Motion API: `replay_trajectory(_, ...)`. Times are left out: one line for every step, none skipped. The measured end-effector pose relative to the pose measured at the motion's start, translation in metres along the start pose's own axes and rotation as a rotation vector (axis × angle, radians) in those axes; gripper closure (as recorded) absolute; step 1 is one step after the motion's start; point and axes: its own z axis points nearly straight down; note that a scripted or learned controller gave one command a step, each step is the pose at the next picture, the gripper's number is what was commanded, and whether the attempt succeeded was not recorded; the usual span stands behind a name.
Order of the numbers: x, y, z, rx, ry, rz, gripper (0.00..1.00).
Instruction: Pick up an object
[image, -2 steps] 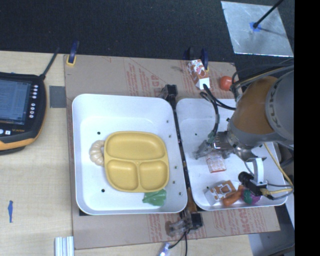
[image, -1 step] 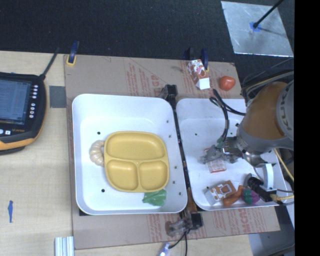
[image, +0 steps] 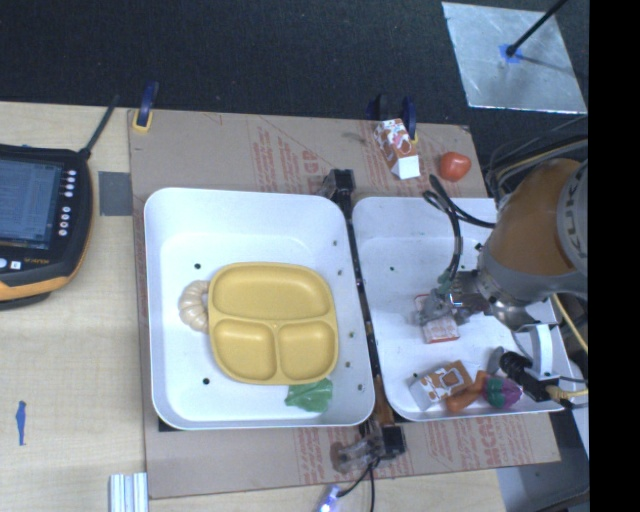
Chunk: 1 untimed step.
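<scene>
You've got the tool (image: 447, 300) low over the middle of the right bin (image: 400, 225), with the arm coming in from the right. From this angle you can't tell whether the tool is apart or together. The closest pick candidate is a small pinkish packet (image: 440, 331), flat on the bin floor just on the near side of the tool; touching or a gap, can't tell. Toward the near right corner of the same bin you'll see a small brown-and-white box (image: 440, 383), an orange piece (image: 466, 401) against its right side, and a purple piece (image: 506, 394) just right of that. In the left bin (image: 170, 230), a yellow three-compartment plate (image: 272, 322) takes the middle. A tan round item (image: 193, 305) is tucked against its left edge, and a green item (image: 310, 396) sits at its near right corner by the bin's near wall. Off the bins, on the far part of the cardboard sheet (image: 250, 150), there's a small red-and-white carton (image: 398, 148) with a red ball-like thing (image: 455, 166) just right of it. A handheld control pendant (image: 35, 220) sits on the surface (image: 60, 400), well left of the left bin.
</scene>
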Motion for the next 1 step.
replay_trajectory(0.0765, 0.0485, -0.0913, -0.006, 0.001, 0.003, 1.00)
